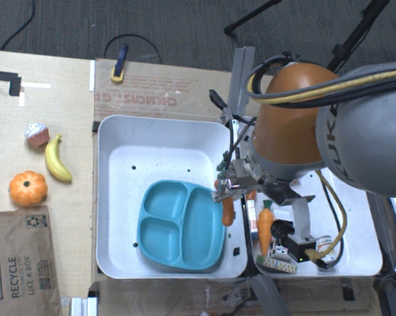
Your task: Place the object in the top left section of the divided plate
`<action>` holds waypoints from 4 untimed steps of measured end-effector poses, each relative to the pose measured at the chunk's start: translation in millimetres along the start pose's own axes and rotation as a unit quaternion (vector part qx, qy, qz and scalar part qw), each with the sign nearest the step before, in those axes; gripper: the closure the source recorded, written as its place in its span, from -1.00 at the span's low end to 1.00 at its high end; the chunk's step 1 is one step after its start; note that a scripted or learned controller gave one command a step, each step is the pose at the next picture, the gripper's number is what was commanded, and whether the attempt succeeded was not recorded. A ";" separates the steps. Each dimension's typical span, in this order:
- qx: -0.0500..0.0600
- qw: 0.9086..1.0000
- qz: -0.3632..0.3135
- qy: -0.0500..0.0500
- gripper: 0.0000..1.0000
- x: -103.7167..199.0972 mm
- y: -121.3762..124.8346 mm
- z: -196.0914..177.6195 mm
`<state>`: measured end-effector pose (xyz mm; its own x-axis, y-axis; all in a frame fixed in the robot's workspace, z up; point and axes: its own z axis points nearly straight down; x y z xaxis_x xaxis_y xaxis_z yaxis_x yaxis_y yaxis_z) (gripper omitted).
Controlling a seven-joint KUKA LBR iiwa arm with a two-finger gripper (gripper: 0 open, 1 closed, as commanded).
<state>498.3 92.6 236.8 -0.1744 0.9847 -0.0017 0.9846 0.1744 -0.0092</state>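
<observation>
A blue divided plate (180,225) lies in the left white bin (115,182), with two small sections on its left and one long section on its right. My gripper (225,188) hangs over the plate's right rim, near the wall between the bins. It is shut on a small orange-red sausage-shaped object (228,212), which hangs down from the fingers just above the plate's right edge. The plate's sections hold nothing.
In the right bin (353,266) lie a carrot (265,227) and a small patterned box (278,264), partly under the arm. On the bench at the left are a banana (57,159), a small pumpkin (28,189), a cupcake (37,134) and a cardboard bag (14,269).
</observation>
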 end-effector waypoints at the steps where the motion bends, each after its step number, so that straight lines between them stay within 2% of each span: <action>1: 0.000 0.993 -0.118 -0.001 1.00 67.2 2.2 16.8; 2: 0.000 0.993 -0.118 0.000 1.00 6.3 -19.5 49.5; 3: -0.001 0.996 -0.089 -0.001 1.00 96.2 2.5 -19.4; 4: 0.000 0.990 -0.142 -0.001 1.00 22.1 -2.1 -20.9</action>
<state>492.6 114.1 257.7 -0.4434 0.8963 -0.0006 0.8963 0.4433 -0.0091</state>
